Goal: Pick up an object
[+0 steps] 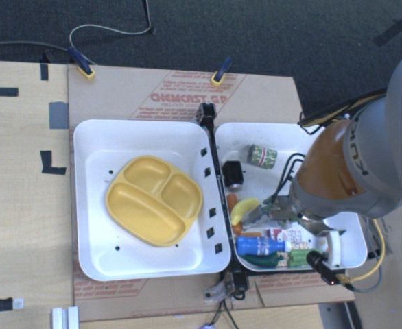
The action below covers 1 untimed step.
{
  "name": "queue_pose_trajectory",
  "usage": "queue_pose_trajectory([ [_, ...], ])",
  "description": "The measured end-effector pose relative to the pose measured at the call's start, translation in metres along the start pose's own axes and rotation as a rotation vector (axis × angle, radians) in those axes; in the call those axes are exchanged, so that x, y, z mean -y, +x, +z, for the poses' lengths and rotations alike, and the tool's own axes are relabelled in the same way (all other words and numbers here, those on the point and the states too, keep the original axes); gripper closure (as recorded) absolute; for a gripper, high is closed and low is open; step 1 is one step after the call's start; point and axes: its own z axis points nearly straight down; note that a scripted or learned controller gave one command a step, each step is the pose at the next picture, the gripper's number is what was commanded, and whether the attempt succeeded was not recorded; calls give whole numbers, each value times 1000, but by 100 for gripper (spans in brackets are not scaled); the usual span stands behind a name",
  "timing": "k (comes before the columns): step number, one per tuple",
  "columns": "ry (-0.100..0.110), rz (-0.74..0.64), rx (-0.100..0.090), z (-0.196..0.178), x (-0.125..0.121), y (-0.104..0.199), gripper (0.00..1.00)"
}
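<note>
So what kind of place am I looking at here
Probably a robotics lab bench for grasping trials: two white bins on taped-down cardboard, a yellow divided plate in the left one, and a grey-and-orange arm reaching over the right.

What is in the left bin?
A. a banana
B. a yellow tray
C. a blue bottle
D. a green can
B: the yellow tray lies alone in the left bin; the can and the other things are in the right bin.

Single fixed overhead cam, tilted down at a slant, mid-range: both bins fill centre frame, left bin (84,184) and right bin (355,252), arm (352,163) entering from the right edge.
</note>
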Motion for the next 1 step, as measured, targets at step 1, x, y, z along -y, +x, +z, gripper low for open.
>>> queue_pose_trajectory([
  [1, 2, 1, 2, 10, -1, -1, 0],
])
